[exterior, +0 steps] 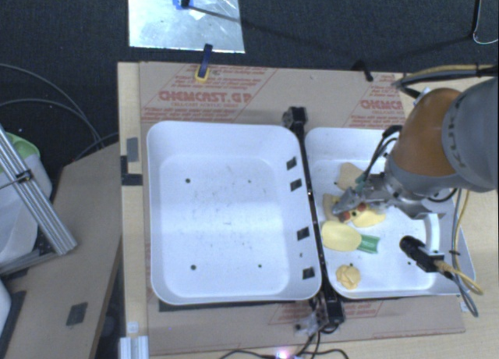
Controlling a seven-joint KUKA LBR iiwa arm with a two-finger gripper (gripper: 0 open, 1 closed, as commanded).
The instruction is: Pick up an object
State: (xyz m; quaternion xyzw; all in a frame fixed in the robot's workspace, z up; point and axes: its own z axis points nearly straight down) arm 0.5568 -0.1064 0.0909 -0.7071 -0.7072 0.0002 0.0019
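Observation:
My gripper (348, 203) is low inside the right bin (390, 140), over a cluster of small things near the bin's left wall. Directly under and beside it lies a yellow curved piece (373, 218) with a small red-orange bit (359, 211) at its edge. A pale yellow rounded object (340, 236) lies just in front of the gripper, and a green piece (369, 243) touches its right side. A tan object (349, 173) lies behind the gripper. A small lumpy yellow object (348, 275) rests near the front rim. Nothing can be seen held.
The left bin (168, 143) sits beside the right one, with a black divider strip (308, 193) between them. The arm's grey body and orange band (425, 143) cover the right bin's back right part. Cardboard (226, 92) lies under both bins.

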